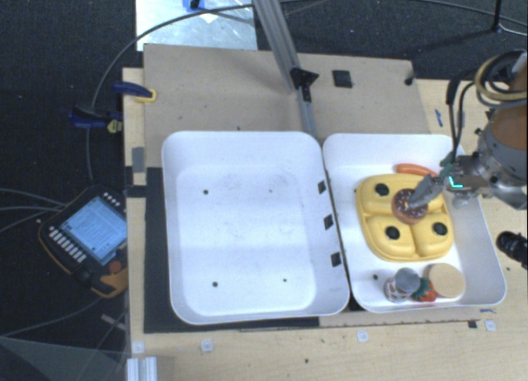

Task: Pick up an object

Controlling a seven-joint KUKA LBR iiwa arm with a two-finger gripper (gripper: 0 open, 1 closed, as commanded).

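Right bin (474, 231): yellow tray (404, 218), wooden disc (446, 280)

Your arm (503, 169) comes in at the right edge: grey, rounded metal housing near the wrist, with an orange-tan band above it at the top right. Black cables loop around that upper section, one hanging down the left side of the housing, plus a yellowish loop by the band. You see a small teal-green lit spot on the wrist block where the gripper mounts. The gripper (417, 199) itself is a slim grey, metallic piece tapering to a narrow tip; detail there is too blurred to make out. A black knob-like part sits at the far right edge below the housing. No readable markings or screws at this resolution.
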